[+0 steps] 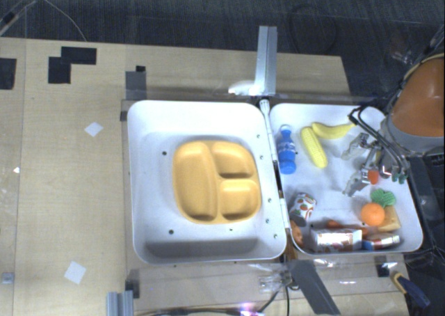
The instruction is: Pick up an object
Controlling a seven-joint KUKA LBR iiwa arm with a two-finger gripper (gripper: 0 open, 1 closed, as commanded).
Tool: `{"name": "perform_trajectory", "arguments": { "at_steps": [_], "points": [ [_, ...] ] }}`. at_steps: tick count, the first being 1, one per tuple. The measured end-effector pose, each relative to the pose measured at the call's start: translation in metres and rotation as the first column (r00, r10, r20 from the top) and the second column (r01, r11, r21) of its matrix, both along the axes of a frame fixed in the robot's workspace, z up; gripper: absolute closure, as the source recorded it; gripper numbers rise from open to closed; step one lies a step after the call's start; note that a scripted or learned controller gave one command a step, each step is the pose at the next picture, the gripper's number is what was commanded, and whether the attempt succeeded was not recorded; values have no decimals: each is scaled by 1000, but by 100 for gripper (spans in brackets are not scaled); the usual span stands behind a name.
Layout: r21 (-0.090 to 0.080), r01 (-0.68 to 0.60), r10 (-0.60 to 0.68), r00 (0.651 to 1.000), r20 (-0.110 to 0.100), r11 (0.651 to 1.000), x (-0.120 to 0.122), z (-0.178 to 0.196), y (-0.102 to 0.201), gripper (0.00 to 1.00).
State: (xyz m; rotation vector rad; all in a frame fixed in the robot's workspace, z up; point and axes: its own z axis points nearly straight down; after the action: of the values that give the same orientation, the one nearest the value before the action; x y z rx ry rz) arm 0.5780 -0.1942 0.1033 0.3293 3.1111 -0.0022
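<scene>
Yellow banana (328, 130) left of claw (360, 165); claw fingers apart, orange (373, 214) just below; bottle (286, 149) further left.

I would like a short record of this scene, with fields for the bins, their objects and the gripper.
left bin: holds a yellow divided tray
right bin: blue bottle, two yellow banana-like pieces, orange ball, tube, small patterned cup
gripper: above the right bin, nothing seen between its fingers
arm: enters from the right
</scene>
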Motion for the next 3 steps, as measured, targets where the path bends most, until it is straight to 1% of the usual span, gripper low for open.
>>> {"name": "perform_trajectory", "arguments": {
  "at_steps": [1,2,3],
  "points": [
    [8,338,-338,941,-3,941,52,-15,70,0],
    [8,519,-519,855,-2,855,30,-14,100,0],
    [9,682,-682,731,-5,731,71,-16,75,0]
  ]
}}
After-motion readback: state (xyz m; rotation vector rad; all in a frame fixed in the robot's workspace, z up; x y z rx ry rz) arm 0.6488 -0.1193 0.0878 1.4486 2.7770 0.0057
